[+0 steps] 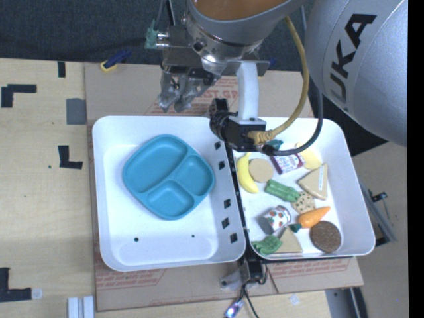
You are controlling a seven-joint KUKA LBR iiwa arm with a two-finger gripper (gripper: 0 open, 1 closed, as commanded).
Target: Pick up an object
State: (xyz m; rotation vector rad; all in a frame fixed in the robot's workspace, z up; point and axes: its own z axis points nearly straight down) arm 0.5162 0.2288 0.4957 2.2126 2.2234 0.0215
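1. White bins side by side on the bench; landmark is the divider where their rims meet, studded with black clips.
2. Left bin, left of the divider: one blue sectioned plate, tilted square-on-corner, well apart from the gripper.
3. Right bin, right of the divider, holds the candidate objects, crowded: banana just beside the divider, tan disc touching it, purple-and-white packet further right, green piece below that, wedge of cheese-coloured sandwich toward the far rim, cracker, carrot, brown round cookie, grey-white cup-like item, green leafy piece on a tan triangle at the near end of the divider.
4. Gripper sits beyond the far end of the divider, over the cardboard outside the left bin, not over any object. Nothing between the fingers; can't tell whether they're apart or together, too blurred.
5. In the way: black cable bundle and yellow hose hang over the divider's far end; grey arm body covers the upper right.
6. Surface: light wood bench with black marks, dark floor beyond.
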